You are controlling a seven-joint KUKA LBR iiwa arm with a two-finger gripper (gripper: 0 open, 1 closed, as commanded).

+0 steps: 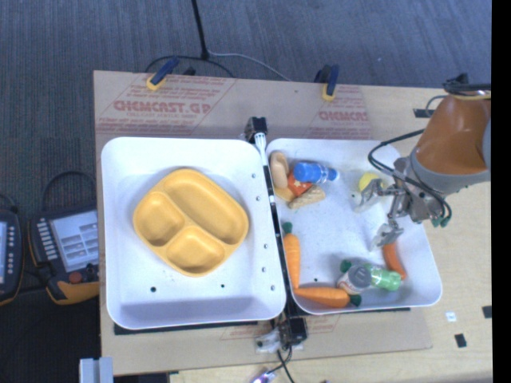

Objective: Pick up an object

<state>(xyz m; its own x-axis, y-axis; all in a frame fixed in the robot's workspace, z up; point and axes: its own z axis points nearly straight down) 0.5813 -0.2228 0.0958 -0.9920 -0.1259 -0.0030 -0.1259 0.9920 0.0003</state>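
My gripper [378,214] hangs over the right part of the right bin [335,223], open, with nothing between its fingers. A small yellow piece [367,183] lies just above its upper finger. A short orange carrot [393,259] lies just below its lower finger. A green bottle [374,278] rests near the front wall. Two more carrots [292,258] [323,296] lie along the left and front sides. A blue bottle [313,172] and a bread-like roll [279,170] sit at the far left corner.
The left bin [120,238] holds a yellow divided plate [190,220]. Clamps [162,73] [327,81] hold the brown board at the back. A cable runs above the bench, and a control pendant [68,250] lies off the bench at the left.
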